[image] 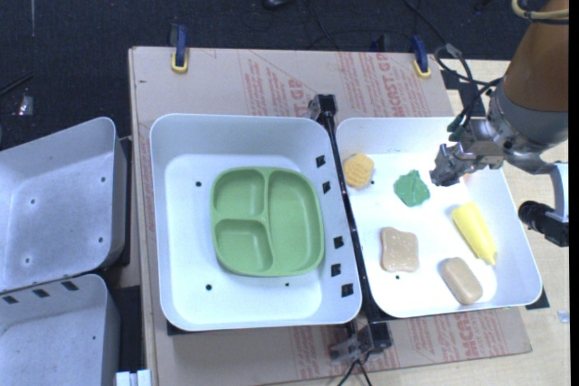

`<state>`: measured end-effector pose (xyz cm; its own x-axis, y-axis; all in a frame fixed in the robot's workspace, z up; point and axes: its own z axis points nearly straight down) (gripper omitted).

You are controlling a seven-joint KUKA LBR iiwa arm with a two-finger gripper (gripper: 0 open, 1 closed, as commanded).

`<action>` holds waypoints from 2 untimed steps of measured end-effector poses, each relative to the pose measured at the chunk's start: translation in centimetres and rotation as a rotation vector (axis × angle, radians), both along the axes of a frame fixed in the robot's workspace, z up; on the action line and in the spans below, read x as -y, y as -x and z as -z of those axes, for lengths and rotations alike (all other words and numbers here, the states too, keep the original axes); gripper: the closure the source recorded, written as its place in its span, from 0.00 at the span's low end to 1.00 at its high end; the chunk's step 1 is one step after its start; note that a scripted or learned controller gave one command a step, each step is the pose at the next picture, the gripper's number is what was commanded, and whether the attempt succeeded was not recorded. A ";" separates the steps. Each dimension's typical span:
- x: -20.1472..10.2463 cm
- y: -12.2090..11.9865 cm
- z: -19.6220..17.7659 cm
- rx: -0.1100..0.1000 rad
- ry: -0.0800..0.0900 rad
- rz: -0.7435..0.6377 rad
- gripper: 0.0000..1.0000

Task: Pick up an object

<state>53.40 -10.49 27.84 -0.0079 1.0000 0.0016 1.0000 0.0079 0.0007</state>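
Gripper (445,169) right of centre, jaw state cannot be told. Green toy (412,189) just beside: judged light, soft, irregular; best pinched across narrow middle.

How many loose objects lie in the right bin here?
5. The orange waffle piece is near the left wall, the green piece beside the hand, the yellow piece right, the tan toast-like piece lower middle, the beige oval lower right. The arm may hide more.

bins (172,158): smooth white plastic | tray (268,221): matt green plastic
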 end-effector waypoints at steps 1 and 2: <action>-5.0 0.3 -0.1 -0.002 0.000 0.000 1.00; -10.0 0.8 2.1 -0.003 0.000 0.001 1.00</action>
